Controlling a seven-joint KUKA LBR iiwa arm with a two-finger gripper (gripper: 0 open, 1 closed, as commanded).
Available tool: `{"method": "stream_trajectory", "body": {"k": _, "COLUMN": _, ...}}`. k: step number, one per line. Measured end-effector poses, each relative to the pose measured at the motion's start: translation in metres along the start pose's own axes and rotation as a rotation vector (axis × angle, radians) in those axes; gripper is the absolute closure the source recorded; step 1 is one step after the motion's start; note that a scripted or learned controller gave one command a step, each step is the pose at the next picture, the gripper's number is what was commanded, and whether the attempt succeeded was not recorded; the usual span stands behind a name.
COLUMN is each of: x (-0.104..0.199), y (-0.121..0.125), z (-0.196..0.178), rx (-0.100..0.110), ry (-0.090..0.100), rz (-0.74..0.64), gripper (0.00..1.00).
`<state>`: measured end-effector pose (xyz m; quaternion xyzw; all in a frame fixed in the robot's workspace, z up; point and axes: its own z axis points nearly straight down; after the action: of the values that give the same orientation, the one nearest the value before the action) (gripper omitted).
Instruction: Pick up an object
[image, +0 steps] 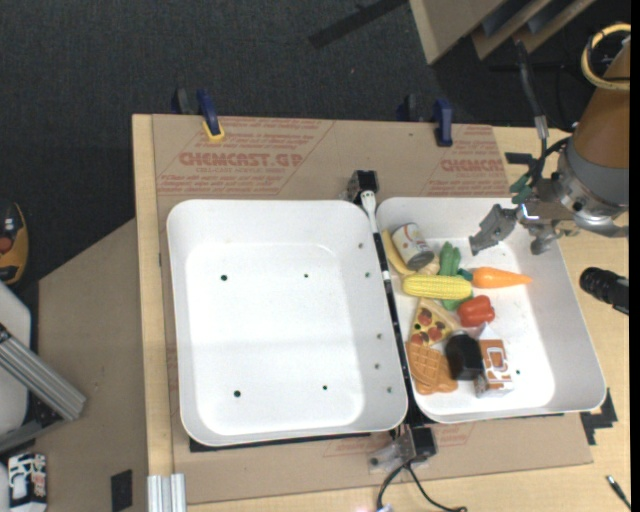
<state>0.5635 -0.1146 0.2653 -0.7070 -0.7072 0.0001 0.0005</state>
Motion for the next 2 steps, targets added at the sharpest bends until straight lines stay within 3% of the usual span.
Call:
{"method": "stream_trajectory", "body": {"k": 1, "x": 0.058, "y": 0.045, "z": 0.085, "rx": 0.004, "ry": 0.002, "rz": -0.006, "gripper": 0.0}}
{"method": "stream_trajectory", "body": {"k": 2, "x": 0.012, "y": 0.062, "z": 0.171, "rx": 0.007, "ry": 0.0, "rz": 0.003, "gripper": 0.0}}
